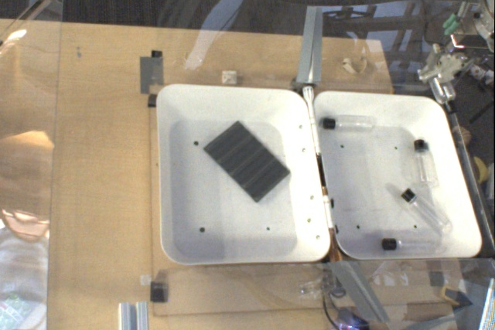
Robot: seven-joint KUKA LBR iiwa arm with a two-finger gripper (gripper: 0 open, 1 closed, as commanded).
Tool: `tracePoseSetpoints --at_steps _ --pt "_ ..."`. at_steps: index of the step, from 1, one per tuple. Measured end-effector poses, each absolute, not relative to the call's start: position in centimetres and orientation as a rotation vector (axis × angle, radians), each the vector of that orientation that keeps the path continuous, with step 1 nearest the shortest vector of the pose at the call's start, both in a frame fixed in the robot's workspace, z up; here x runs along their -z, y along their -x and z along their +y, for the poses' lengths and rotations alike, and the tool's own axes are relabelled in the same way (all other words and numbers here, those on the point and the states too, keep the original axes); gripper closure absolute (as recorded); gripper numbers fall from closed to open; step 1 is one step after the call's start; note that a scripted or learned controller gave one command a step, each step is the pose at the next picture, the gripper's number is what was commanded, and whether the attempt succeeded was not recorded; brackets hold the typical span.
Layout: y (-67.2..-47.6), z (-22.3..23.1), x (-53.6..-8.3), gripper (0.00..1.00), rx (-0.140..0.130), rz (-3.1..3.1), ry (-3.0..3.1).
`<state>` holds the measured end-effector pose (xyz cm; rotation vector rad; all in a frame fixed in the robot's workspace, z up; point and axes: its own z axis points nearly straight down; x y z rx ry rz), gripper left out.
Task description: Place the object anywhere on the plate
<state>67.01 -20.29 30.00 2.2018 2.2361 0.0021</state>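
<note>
A dark grey ribbed rectangular plate (246,161) lies flat and turned at an angle in the middle of the left bin (174,243). Several clear plastic vials with black caps lie in the right bin (363,182). One vial (352,122) rests along the far wall. Another vial (424,165) lies near the right wall. A third vial (427,211) sits slantwise at the lower right, and a black cap (389,244) shows by the near wall. Nothing lies on the plate.
A metal divider bar (310,50) runs back from between the two bins. Metal hardware and cables (456,58) crowd the far right corner beyond the right bin. A small black block (154,73) stands on the bench left of the left bin's far corner.
</note>
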Motion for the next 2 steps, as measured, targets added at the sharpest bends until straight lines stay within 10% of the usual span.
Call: tracePoseSetpoints --at_steps 1,2 --pt "-67.0 -20.3 -32.4 1.0 -0.003 2.26 -2.175" --pt "-63.5 -18.4 -23.5 1.0 -0.005 2.477 -1.924"
